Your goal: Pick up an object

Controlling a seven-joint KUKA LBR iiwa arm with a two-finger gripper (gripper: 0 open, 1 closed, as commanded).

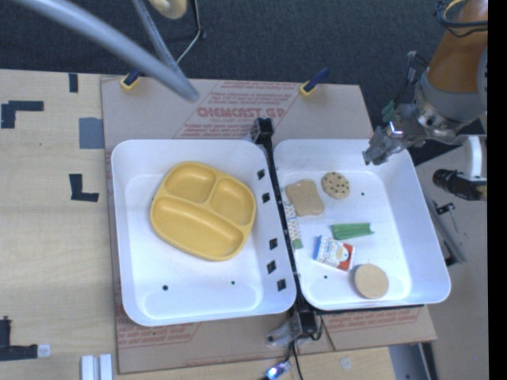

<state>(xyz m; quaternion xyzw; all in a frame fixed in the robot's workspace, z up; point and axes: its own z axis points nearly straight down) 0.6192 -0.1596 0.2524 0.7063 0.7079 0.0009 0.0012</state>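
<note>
The right bin [412, 212] holds several small items: a chocolate-chip cookie [336, 185], a tan bread slice [304, 197], a green stick [351, 230], a small red, white and blue carton [333, 252] and a round tan biscuit [370, 281]. My gripper [380, 149] hangs over the bin's far right corner, well above and to the right of the cookie. Nothing shows between its fingers.
A yellow divided plate [204, 209] lies in the left bin [135, 236]. A black clip strip [273, 212] runs between the bins. A grey pole [95, 30] crosses the top left. Black hardware [455, 184] sits right of the bin.
</note>
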